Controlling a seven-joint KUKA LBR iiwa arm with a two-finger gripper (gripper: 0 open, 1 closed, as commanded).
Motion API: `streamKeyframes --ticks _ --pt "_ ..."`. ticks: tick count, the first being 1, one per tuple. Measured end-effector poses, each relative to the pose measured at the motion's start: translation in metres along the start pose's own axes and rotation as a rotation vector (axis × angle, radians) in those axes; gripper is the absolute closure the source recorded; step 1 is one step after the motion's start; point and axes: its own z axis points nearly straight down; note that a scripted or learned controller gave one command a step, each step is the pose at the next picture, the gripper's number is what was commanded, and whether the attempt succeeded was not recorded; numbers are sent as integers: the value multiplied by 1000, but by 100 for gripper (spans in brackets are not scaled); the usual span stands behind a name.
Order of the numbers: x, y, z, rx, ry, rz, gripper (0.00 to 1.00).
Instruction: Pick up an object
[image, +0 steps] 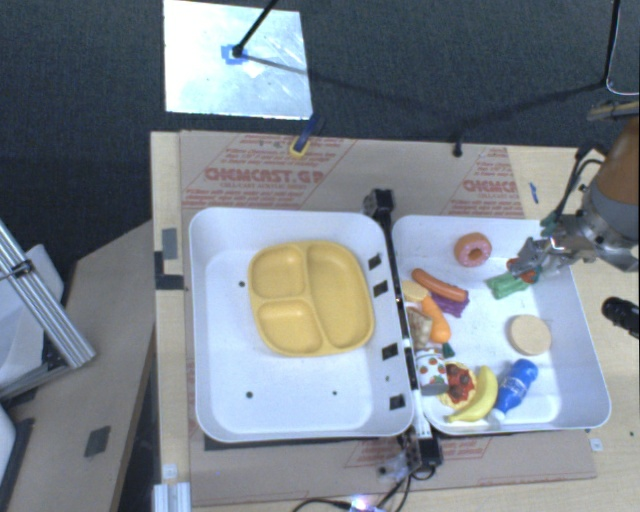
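We see the gripper (528, 262) near the right bin's (590, 350) far right edge, its fingers closed on a small red piece, with a green block (507, 286) just beneath, long axis slanting toward the bin's far right corner. The arm (615, 200) reaches in from the right. We see bare floor around the round biscuit (529, 335).

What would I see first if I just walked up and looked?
Probably the yellow tray, big and bright in the left bin. Next, the toy food in the right bin: a donut, a banana, a blue bottle. The gripper is over that bin's far right corner, by a green piece.
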Motion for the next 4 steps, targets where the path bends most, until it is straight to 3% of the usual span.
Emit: streamKeyframes --ticks 1,3,4 --pt "0 1 -21 3 1 -1 100" --pt "98 26 -7 5 4 -6 100" --pt "154 32 -23 3 4 -7 100"
